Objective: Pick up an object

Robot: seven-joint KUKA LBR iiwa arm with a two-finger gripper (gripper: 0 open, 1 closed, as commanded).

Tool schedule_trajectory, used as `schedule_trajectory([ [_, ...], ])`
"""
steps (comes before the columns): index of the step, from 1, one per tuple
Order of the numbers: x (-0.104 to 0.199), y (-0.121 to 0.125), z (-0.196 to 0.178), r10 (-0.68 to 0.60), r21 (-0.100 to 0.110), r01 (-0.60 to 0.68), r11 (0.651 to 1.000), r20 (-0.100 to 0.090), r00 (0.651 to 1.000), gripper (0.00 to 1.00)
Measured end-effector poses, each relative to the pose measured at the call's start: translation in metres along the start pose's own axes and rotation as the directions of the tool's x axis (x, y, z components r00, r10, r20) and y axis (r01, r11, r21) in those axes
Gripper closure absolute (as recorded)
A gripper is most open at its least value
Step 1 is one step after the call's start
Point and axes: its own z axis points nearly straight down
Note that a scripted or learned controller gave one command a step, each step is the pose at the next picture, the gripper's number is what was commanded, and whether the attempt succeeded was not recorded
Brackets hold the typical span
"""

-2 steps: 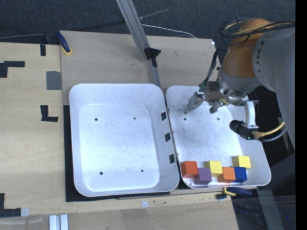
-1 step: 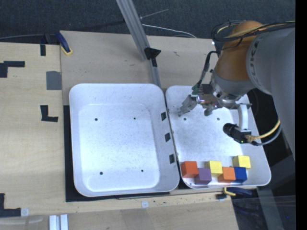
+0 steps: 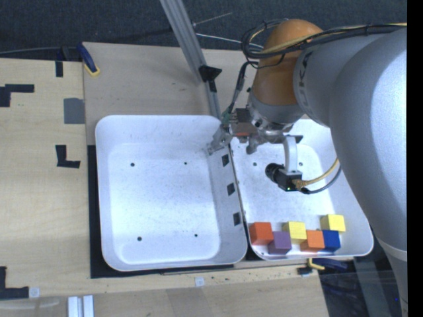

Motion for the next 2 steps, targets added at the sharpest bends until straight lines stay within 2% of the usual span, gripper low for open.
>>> schedule_trajectory([
  [1, -0.031, -0.051, -0.007, 0.012, 0.004, -0.012, 1.000, 0.004, 1.000, 0.00],
  [2, -0.084, -0.052, -0.092, 0.013, -0.008, -0.013, 1.000, 0.006, 1.000, 0.00],
])
